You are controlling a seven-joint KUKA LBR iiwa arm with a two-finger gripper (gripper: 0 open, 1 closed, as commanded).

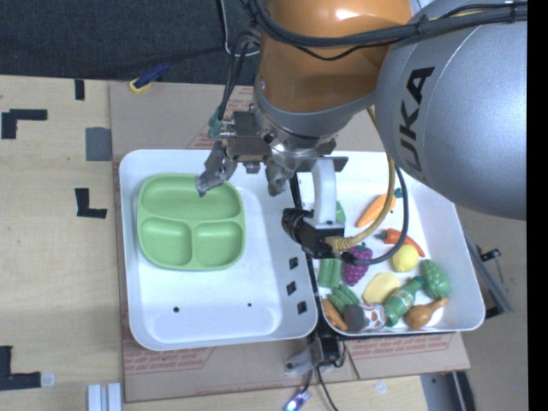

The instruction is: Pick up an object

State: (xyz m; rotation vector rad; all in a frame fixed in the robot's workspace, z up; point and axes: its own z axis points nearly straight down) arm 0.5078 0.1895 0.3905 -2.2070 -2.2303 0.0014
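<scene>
Arm hovers over the bins, nothing picked yet.

The grey arm with the orange band fills the upper middle of the frame; its two-finger gripper hangs with fingers spread apart and nothing between them, one tip above the green three-compartment plastic plate in the left white bin. The plastic toy fruit and vegetables lie at lower right in the right white bin, so the next move calls for a shift right and a descent; the arm's black cables cross there.
</scene>
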